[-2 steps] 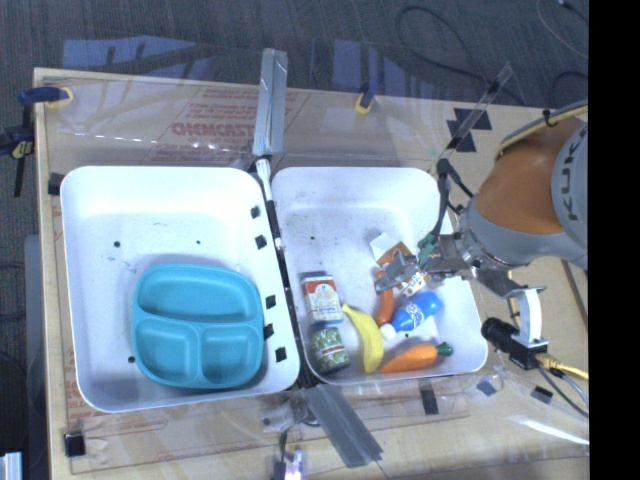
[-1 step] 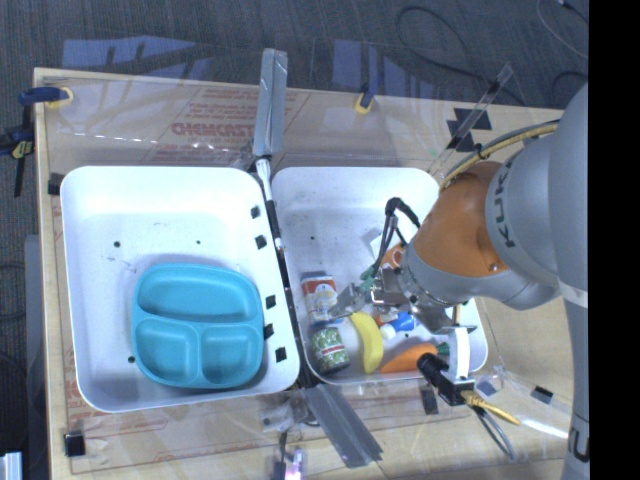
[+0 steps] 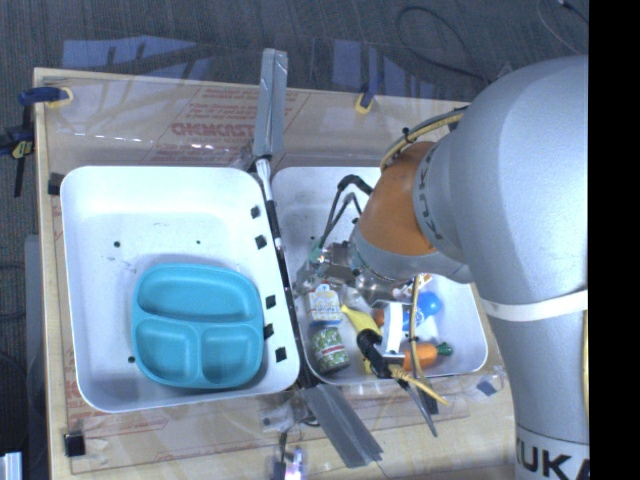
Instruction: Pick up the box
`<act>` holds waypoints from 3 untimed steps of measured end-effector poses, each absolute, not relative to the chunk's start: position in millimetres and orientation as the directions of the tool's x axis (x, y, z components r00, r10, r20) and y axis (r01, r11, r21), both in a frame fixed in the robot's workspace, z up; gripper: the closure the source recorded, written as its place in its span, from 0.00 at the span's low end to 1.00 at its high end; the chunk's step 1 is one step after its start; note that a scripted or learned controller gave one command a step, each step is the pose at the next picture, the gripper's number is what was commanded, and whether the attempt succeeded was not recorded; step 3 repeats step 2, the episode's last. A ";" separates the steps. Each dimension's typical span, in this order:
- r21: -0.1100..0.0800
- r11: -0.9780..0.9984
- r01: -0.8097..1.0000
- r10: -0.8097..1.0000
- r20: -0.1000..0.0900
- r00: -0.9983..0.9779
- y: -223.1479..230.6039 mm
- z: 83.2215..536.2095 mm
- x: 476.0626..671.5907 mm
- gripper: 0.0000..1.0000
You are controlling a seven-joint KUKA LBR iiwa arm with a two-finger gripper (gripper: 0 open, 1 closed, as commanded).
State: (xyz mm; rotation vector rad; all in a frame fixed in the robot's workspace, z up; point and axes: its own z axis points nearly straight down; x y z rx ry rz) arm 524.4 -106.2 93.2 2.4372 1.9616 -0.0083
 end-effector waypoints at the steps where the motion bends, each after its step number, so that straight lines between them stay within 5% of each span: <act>1: -0.002 -0.210 0.978 0.978 -0.006 0.210 -103.3 101.8 523.7 1.00; 2: -0.002 -0.241 0.970 0.970 0.000 0.241 -59.8 226.5 487.0 1.00; 3: -0.002 -0.241 0.970 0.970 0.000 0.241 -59.8 226.5 487.0 1.00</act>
